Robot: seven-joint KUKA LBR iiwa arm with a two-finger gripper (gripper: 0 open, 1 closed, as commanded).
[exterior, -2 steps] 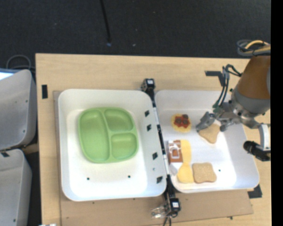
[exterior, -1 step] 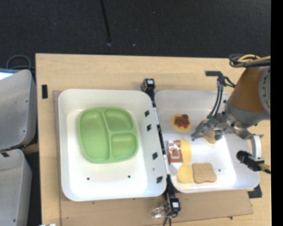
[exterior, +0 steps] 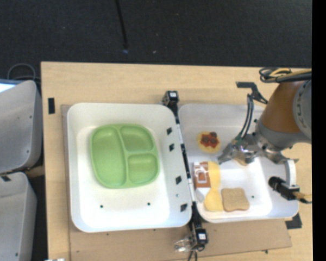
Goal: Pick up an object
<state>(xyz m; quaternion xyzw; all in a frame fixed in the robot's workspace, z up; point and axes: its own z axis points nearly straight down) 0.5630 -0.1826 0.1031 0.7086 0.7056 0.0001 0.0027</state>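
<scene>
The tool (exterior: 240, 155) hangs low in the right white bin (exterior: 228, 116); its grip state cannot be told. A brown toast-like slice (exterior: 235, 199) lies just below it, a yellow block (exterior: 213, 174) to its left.

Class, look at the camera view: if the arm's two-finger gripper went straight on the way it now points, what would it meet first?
The gripper seems to point down, so it would probably first meet the bare floor of the right-hand shallow white bin. The flat brown bread-like slice lies nearer the camera, apparently off that line. Depth is unclear from above.

Tray (exterior: 124, 155) in left bin (exterior: 76, 200); toast (exterior: 235, 199) in right bin (exterior: 261, 211).
</scene>
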